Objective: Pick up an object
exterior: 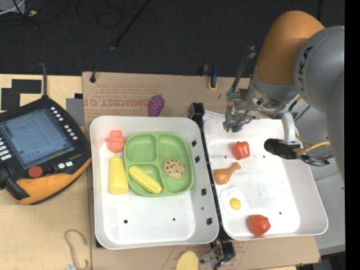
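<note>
My gripper [234,125] hangs over the far left corner of the right bin [304,207], open, with nothing between its fingers. A red pepper [241,149] lies just in front of it, a short way apart. Nearer the camera in the same bin lie an orange chicken drumstick [226,174], a fried egg [233,202] and a red tomato [259,224].
The left bin [146,226] holds a green divided plate [160,145] with a corn cob [145,179] and a cookie [175,167], plus a yellow bottle [117,174] and a pink toy [115,141]. A purple grape bunch [156,104] lies behind the bins. A teach pendant [39,145] sits at the left.
</note>
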You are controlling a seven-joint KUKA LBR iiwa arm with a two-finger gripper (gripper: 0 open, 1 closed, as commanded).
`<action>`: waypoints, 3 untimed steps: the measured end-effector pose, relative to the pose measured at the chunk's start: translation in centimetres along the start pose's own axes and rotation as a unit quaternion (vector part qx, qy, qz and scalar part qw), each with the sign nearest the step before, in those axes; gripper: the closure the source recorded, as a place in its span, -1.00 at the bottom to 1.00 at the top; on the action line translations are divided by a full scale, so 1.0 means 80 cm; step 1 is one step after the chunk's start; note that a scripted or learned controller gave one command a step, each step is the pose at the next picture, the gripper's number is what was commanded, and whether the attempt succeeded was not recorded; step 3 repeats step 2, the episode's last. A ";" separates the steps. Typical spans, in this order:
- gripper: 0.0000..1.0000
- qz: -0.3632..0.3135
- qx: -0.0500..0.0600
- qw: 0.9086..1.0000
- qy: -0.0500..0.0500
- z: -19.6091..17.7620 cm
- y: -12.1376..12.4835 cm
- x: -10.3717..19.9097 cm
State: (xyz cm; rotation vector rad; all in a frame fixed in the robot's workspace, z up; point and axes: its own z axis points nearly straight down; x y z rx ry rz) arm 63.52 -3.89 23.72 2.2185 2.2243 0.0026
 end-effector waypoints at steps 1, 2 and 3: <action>1.00 0.002 0.001 1.000 0.000 0.001 0.002 0.012; 1.00 0.001 0.002 1.000 -0.001 0.022 0.001 0.016; 1.00 0.001 0.002 1.000 -0.001 0.022 0.001 0.016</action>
